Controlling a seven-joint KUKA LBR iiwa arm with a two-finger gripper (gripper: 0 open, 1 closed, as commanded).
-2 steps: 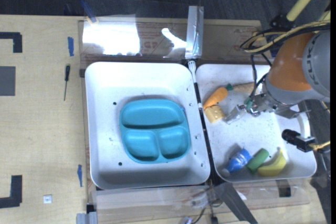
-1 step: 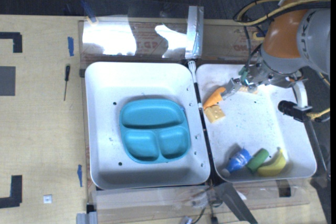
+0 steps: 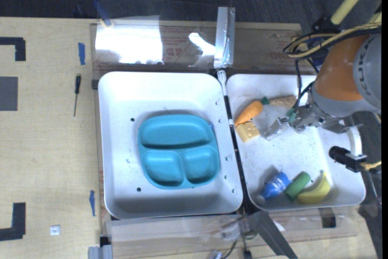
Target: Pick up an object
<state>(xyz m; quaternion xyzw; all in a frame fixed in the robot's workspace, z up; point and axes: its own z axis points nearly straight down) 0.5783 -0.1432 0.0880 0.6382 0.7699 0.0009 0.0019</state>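
Observation:
The right bin (image 3: 339,194) holds several small toys. An orange carrot (image 3: 250,111) lies at its upper left, with a yellow cheese wedge (image 3: 245,131) just below it and a beige bread-like piece (image 3: 280,101) to its right. Along the front wall sit a blue item (image 3: 276,185), a green item (image 3: 297,185) and a yellow banana (image 3: 316,190). My gripper (image 3: 273,128) reaches in from the right and hangs low over the bin floor, just right of the cheese wedge and below the bread piece. Nothing shows in its grasp.
The left bin (image 3: 115,130) carries a blue divided plate (image 3: 179,150). A raised ridge (image 3: 230,130) separates the two bins. The arm's orange band (image 3: 339,76) and cables hang over the right bin's far right corner. A clear panel (image 3: 157,39) stands behind the bins.

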